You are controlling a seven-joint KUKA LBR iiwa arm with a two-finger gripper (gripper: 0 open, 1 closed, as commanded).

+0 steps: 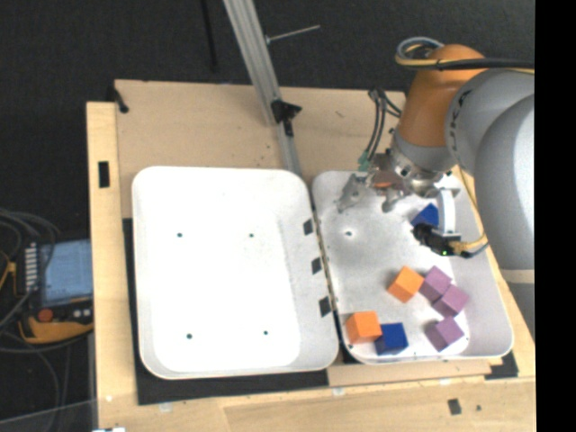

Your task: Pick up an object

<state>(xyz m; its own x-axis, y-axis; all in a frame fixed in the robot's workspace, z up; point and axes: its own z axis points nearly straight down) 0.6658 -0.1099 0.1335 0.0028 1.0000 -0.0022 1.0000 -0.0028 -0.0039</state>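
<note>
Six blocks lie in the right bin (360,241), and my gripper (369,192) hangs spread and holding nothing over that bin's far corner, apart from all of them. I judge the nearest target, a blue block (426,215), sits tucked under the wrist against the far wall, so fingers could clip the wall or nudge it away.

bins (225,187): smooth white plastic, a little shiny
bench (198,97): plain matt wood
blocks (407,283): matt, soft like foam
arm (504,151): smooth grey shell, orange band (432,97) shiny
pole (252,43): bare shiny metal
</note>
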